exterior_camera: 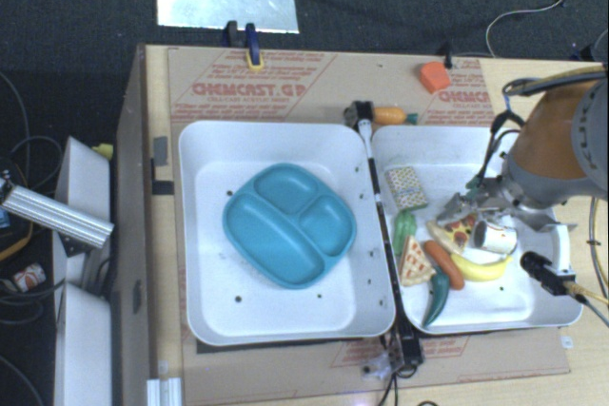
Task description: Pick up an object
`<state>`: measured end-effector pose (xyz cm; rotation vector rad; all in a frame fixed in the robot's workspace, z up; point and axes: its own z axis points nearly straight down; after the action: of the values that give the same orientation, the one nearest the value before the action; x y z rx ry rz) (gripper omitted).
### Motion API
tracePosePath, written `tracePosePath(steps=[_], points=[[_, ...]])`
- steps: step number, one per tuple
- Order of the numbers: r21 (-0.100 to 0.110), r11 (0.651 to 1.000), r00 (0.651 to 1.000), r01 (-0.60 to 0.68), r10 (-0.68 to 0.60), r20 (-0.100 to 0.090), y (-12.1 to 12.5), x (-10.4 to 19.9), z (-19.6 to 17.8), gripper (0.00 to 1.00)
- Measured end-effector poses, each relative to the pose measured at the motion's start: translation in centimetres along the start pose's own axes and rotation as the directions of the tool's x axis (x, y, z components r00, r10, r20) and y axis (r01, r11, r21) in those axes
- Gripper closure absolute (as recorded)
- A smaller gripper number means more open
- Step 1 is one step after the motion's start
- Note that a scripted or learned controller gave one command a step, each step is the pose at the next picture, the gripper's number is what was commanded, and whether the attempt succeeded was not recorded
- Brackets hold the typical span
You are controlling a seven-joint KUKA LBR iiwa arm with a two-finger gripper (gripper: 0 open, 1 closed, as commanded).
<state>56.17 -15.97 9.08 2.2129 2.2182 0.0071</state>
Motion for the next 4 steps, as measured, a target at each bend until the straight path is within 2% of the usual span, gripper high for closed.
tracePosePath(steps=[1, 2, 3, 4], points=[[-0.007, 1.000, 1.000, 0.003, -0.003, -0.001, 0.3, 0.1, -1.3, 1.00], [-0.008, 1.000, 1.000, 0.003, -0.003, -0.002, 0.3, 0.2, -1.3, 0.00], [0.006, 1.000, 1.000, 0.001, -0.001, -0.001, 3.1, -1.7, -3.2, 0.00], [0.009, 1.000, 1.000, 0.001, -0.001, -0.003, -1.0, 3.9, 0.7, 0.00]])
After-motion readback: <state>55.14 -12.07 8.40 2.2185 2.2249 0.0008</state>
